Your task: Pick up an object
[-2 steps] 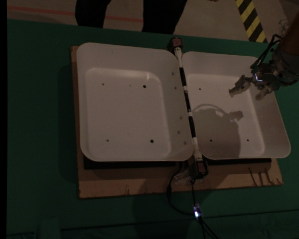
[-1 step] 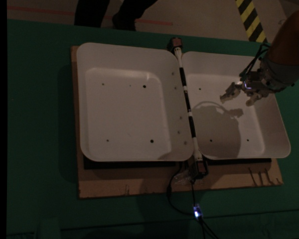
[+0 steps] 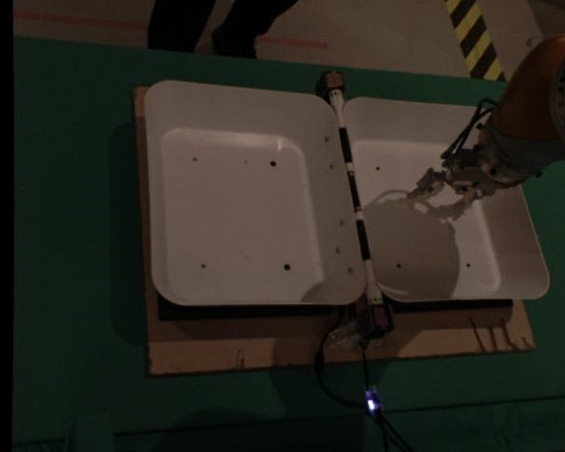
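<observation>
My gripper [image 3: 440, 199] hangs over the right white bin [image 3: 508, 252], in its upper middle part. It reaches in from the right on the grey arm with the orange band [image 3: 544, 92]. Its pale fingers [image 3: 424, 188] stand spread apart, so it is open, and I see nothing between them. A faint pale curved outline [image 3: 395, 196] lies on the bin floor just left of the fingertips. I cannot tell whether it is an object or the edge of a shadow. A large round dark shadow [image 3: 419, 252] covers the bin floor below it.
The left white bin [image 3: 169, 205] shows a few small dark specks on its floor. A black-and-white striped bar [image 3: 353, 186] runs between the two bins. Both bins rest on a brown board [image 3: 264, 351] on green cloth. Cables [image 3: 367, 384] trail off the front edge.
</observation>
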`<state>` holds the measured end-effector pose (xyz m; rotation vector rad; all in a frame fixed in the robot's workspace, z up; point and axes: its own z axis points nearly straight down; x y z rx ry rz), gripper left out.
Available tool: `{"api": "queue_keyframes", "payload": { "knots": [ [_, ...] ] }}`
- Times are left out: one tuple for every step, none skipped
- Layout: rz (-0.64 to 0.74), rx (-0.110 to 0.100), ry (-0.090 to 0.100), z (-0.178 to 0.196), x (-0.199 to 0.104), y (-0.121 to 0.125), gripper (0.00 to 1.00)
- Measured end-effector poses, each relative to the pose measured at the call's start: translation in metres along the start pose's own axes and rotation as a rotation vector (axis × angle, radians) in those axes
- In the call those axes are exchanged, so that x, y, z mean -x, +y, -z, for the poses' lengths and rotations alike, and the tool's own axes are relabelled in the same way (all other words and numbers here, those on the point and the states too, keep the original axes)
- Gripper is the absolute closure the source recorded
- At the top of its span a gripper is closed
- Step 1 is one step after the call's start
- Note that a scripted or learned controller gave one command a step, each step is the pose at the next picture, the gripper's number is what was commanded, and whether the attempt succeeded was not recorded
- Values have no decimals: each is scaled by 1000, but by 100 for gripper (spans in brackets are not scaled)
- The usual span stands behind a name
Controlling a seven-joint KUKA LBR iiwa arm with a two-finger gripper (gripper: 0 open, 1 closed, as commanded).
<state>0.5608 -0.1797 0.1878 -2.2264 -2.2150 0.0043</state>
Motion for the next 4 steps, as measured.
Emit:
{"api": "queue_keyframes", "payload": {
  "knots": [
    [-4,9,-5,14,2,2,100],
    [2,13,-4,80,8,1,100],
    [2,12,-4,126,8,6,100],
    [2,13,-3,180,4,0,100]
  ]
}}
